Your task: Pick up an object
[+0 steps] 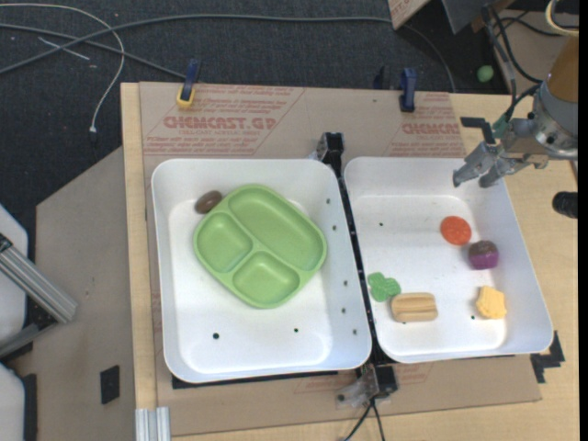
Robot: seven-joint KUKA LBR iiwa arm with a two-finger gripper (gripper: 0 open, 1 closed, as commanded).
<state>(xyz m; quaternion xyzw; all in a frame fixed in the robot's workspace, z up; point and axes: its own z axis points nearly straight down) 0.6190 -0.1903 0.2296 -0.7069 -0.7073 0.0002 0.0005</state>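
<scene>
Nearest the bench's front edge, in the right bin [524, 274], lie a tan bun [413, 307], a green piece [383, 288] and a yellow piece [491, 303]; an orange ball [456, 230] and a purple piece [483, 254] sit behind. My tool [478, 175] hangs over that bin's rear rim, spread moderately, holding nothing. I judge the bun light, slightly yielding, best pinched across its short sides. Board lettering reads roughly "CHEMCAST GP".
</scene>
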